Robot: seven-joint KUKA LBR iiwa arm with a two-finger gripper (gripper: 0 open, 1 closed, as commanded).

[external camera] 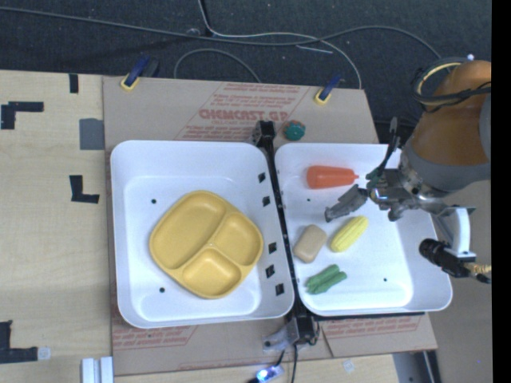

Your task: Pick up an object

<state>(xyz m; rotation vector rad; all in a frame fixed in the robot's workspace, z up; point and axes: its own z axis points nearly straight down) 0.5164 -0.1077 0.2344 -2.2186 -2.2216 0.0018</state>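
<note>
The gripper (345, 206) hangs low in the right bin (399, 294), angled toward the toys, probably lining up a grasp. Its fingers look parted and hold nothing. The corn (349, 233) lies just near of the tips, the carrot (330, 177) just beyond.

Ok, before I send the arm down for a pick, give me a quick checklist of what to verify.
1. Gripper over the right bin: ok.
2. Nothing between the jaws: ok, they hang bare.
3. Jaws open enough: cannot tell.
4. Nearest target, corn, lies apart from the carrot: ok.
5. Corn free of the beige piece: ok, small gap.
6. Green piece out of the path: ok.
</note>
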